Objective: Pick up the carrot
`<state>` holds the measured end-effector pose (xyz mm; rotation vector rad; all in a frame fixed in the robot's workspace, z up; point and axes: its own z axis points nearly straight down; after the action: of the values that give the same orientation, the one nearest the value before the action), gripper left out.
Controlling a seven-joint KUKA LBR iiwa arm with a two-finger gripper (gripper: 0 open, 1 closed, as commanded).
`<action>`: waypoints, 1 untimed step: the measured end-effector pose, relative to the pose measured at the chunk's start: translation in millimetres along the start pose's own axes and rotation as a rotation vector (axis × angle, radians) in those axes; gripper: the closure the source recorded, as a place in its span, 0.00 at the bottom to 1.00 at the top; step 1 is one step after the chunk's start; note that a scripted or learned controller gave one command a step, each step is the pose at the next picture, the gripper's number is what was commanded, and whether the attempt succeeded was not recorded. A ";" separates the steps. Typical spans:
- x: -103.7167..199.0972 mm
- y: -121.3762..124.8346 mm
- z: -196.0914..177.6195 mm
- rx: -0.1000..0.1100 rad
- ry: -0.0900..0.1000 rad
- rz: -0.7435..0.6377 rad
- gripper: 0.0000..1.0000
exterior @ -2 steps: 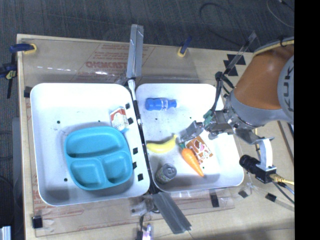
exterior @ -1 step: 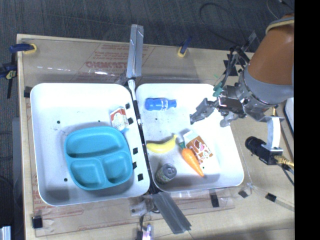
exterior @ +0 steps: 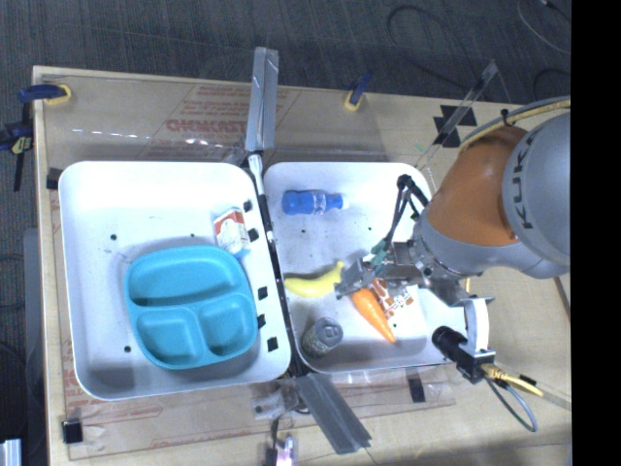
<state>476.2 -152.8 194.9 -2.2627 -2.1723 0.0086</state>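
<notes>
The carrot (exterior: 374, 314) lies in the right bin (exterior: 388, 178), toward its near right part, slanting with its thick end up-left and its tip pointing down-right toward the bin's near wall. The gripper (exterior: 374, 275) sits directly over the carrot's thick end, and a small red-and-white packet (exterior: 396, 299) lies against the carrot's right side, partly under the gripper's body. Whether the fingers are spread or closed cannot be told from this angle, as they merge with the clutter below; the carrot is not plainly between them.

Just left of the carrot's thick end rests a yellow banana (exterior: 312, 282), curving toward the gripper so that its right tip lies very near the fingers. Below the banana and left of the carrot's tip stands a silver can (exterior: 322, 336), near the bin's near wall. A blue bottle (exterior: 310, 202) lies on its side at the far end of the same bin, well apart from the carrot.

The arm (exterior: 485, 207) comes in from the right, its orange band above the wrist covering the bin's right edge.

In the left bin (exterior: 87, 202) sits a blue divided tray (exterior: 192, 304), with a small red-and-white carton (exterior: 229, 229) at its upper right corner, beside the wall between the bins
</notes>
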 end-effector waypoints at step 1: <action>-26.4 20.6 91.0 -0.004 0.001 -0.040 0.00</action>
<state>495.0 -180.1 103.8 -2.2202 -2.2190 0.0023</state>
